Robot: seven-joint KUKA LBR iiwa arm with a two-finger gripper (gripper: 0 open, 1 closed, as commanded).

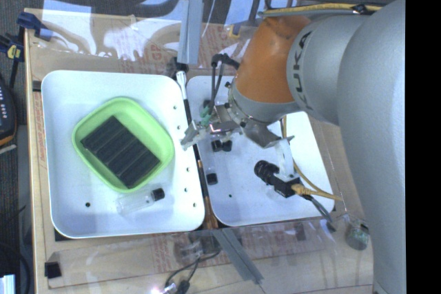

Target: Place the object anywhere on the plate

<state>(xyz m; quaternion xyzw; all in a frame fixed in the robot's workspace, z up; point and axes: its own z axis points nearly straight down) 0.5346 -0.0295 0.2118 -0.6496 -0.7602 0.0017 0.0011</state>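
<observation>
A green plate [124, 142] holding a dark ribbed block [119, 150] sits in the left bin [62, 89]. The claw [220, 142] hovers over the right bin [303, 206]; its opening cannot be told.

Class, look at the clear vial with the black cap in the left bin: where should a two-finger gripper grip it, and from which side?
Grip the clear vial mid-body, descending from above, fingers straddling its width. It lies flat beside the green plate, so probably only its long sides are free.
</observation>
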